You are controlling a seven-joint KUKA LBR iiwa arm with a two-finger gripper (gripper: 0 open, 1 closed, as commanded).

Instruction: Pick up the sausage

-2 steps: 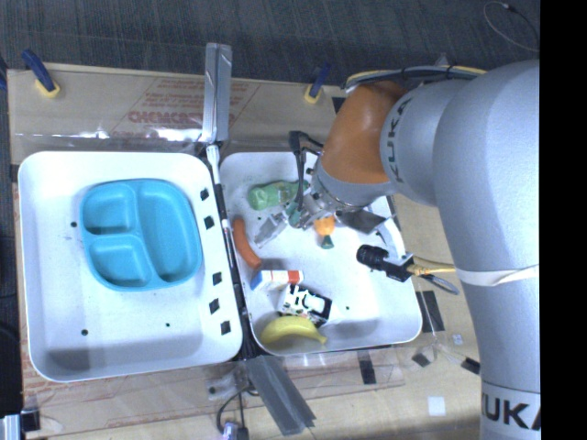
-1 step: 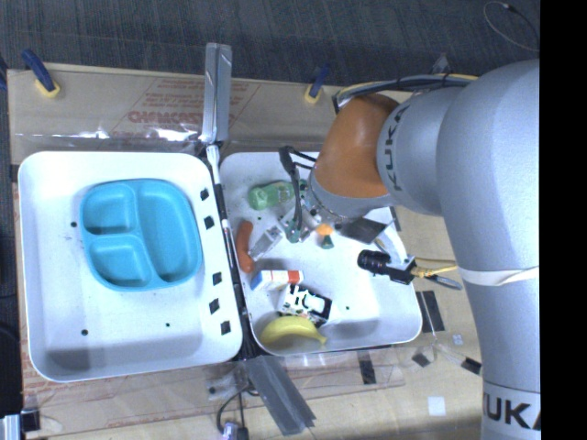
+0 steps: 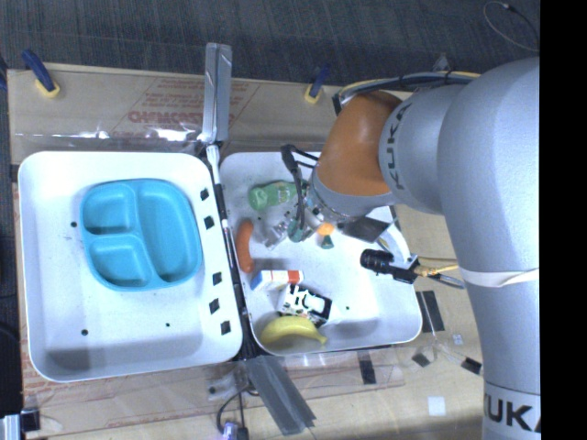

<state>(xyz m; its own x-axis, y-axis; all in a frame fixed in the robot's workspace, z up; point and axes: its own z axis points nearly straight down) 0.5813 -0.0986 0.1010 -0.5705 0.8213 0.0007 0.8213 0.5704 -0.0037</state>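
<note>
Two white bins on the table, the arm's end effector low over the right bin.

The left bin holds one blue divided tray with three compartments. The right bin holds one sausage, orange-red, lying lengthwise against the bin's left wall, just left of the end effector and apart from it. Near it lie one green item, one small white tube with a red end, one black-and-white item and one yellow banana at the near edge. The fingers are blurred against the clutter; I cannot tell how far they are open, and nothing is clearly between them.
</note>
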